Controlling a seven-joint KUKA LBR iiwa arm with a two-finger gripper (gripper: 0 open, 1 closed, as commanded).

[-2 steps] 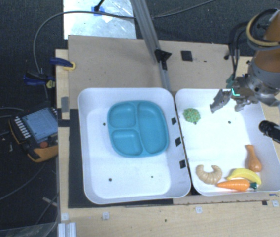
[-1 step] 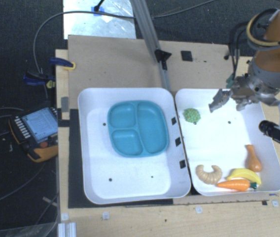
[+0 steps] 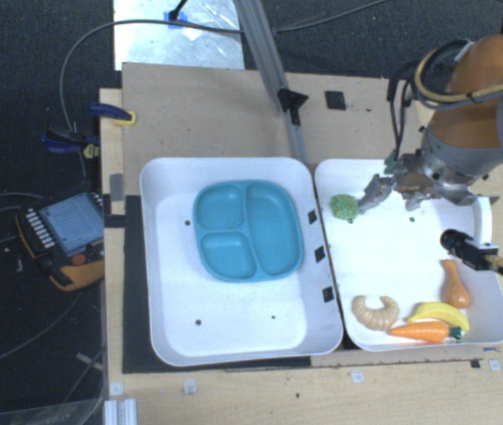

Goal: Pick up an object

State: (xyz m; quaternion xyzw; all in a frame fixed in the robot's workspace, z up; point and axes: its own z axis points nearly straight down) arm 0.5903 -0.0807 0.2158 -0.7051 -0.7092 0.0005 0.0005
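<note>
My gripper [image 3: 391, 197] hangs over the back of the right bin [image 3: 402, 255], open, with nothing between its fingers. Its left finger [image 3: 372, 193] slants down toward a small green broccoli piece [image 3: 344, 206] just to its left, close to it but apart. At the bin's front right lie a tan croissant [image 3: 375, 311], a yellow banana [image 3: 442, 314], an orange carrot [image 3: 421, 331] and a brown-orange gourd-shaped piece [image 3: 454, 286].
The left bin [image 3: 167, 308] holds a blue divided plate [image 3: 248, 229]. A black fitting [image 3: 464, 248] sits by the right bin's right rim. A grey pole [image 3: 265, 42] slants across the bench's back. Tools and a blue device [image 3: 65, 228] lie off to the left.
</note>
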